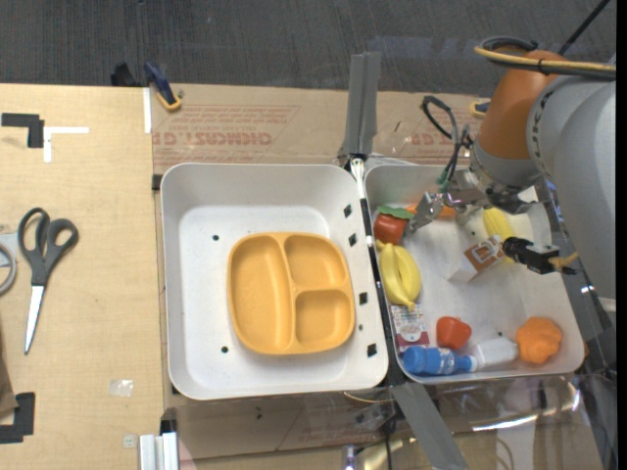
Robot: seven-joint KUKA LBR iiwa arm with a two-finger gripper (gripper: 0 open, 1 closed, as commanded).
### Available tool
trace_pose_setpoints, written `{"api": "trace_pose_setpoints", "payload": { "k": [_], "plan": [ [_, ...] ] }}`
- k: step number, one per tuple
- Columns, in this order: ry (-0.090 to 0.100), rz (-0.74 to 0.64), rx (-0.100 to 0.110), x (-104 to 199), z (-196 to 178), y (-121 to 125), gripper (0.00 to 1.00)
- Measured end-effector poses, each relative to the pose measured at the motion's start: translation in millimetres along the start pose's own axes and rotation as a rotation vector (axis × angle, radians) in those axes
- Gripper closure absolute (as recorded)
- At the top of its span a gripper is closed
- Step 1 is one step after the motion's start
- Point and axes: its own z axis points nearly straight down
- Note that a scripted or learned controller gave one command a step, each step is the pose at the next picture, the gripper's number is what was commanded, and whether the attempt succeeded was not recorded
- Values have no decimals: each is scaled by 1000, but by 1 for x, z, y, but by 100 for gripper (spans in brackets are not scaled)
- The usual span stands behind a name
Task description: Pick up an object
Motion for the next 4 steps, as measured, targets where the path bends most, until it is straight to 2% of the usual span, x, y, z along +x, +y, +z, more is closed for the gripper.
{"api": "trace_pose_setpoints", "payload": {
  "k": [1, 2, 3, 4],
  "plan": [
    [-4, 133, -18, -70, -30, -28, 0],
    [5, 59, -18, -81, -5, -64, 0],
    [0, 56, -18, -82, -14, -64, 100],
    [0, 163, -10, -24, -119, -104, 100]
  ]
}}
